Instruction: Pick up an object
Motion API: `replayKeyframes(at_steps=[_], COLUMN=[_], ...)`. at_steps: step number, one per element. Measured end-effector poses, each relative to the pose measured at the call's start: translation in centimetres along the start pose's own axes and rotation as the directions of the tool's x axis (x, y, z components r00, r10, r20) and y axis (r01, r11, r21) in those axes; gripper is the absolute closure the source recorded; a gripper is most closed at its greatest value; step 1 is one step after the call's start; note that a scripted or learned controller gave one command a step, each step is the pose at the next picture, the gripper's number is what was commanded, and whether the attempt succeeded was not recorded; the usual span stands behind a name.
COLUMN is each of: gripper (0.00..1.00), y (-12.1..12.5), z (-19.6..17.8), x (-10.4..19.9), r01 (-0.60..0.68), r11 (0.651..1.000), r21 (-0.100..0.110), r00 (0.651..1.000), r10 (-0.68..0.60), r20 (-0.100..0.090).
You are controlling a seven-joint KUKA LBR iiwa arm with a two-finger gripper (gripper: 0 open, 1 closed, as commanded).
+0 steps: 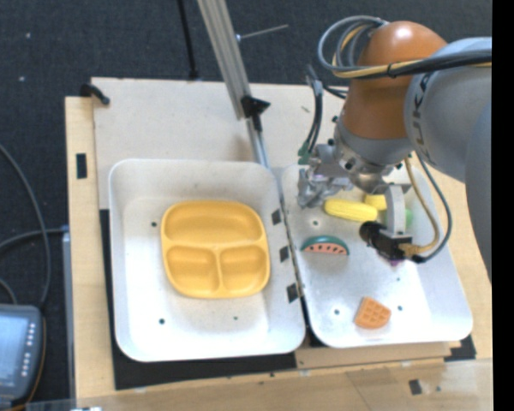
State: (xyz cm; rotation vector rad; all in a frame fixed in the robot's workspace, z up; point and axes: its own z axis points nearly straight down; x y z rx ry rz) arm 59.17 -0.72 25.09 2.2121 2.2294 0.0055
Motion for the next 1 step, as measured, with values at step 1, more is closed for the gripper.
replayKeyframes(at_steps=[1], gripper=[1.00], y=[0.17], z=[0.12], x=[6.17], r01=[0.000], r11=[1.000], r21=[0.002], r00=[1.000], r10=[0.000], r20=[0.000])
